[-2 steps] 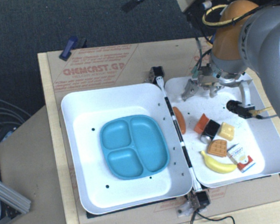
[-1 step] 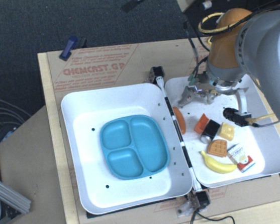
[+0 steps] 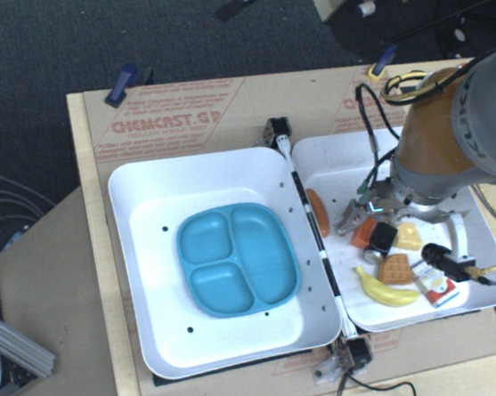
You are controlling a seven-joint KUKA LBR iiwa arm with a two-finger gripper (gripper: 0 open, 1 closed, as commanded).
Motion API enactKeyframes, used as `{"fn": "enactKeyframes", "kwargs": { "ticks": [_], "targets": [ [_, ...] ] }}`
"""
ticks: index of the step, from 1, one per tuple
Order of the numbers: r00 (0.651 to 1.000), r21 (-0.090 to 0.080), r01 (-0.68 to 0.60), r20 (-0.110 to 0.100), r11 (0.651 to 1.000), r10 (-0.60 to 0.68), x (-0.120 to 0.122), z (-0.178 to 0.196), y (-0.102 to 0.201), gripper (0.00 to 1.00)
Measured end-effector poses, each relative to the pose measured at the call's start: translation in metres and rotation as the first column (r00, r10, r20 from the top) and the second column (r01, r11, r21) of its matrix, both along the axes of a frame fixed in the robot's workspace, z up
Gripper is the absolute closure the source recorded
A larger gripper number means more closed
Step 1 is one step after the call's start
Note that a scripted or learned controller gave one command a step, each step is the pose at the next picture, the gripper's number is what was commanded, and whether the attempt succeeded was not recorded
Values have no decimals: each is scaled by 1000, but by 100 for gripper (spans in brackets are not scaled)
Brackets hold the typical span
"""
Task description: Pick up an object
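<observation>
the grey arm's claw (image 3: 368, 209) hangs low over the right white plastic bin (image 3: 332, 151), right above the small orange block (image 3: 363, 236) – can't tell how wide it's spread or if it has anything. the pile's crowded (yellow banana (image 3: 387, 290), tan waffle (image 3: 397, 268) close by), so i'd drop straight down on one item – no sideways nudging.

The arm (image 3: 468, 125) reached in from the right, its grey body bent low — the orange band (image 3: 428, 130) sat just above the wrist. Below that band the wrist angled down and leftward, ending in the gripper (image 3: 364, 212). The metal fingers (image 3: 351, 218) pointed left and downward, away from the wrist — the arm's bulk lay behind and above them.
</observation>
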State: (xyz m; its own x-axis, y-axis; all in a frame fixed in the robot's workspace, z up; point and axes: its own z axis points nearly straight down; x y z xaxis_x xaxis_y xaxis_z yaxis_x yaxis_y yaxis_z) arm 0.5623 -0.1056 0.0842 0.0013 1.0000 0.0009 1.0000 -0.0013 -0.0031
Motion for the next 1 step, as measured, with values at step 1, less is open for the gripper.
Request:
{"fn": "enactKeyframes", "kwargs": {
  "ticks": [1],
  "targets": [
    [1000,0,0,3,1000,0,1,10,0,100]
  ]
}}
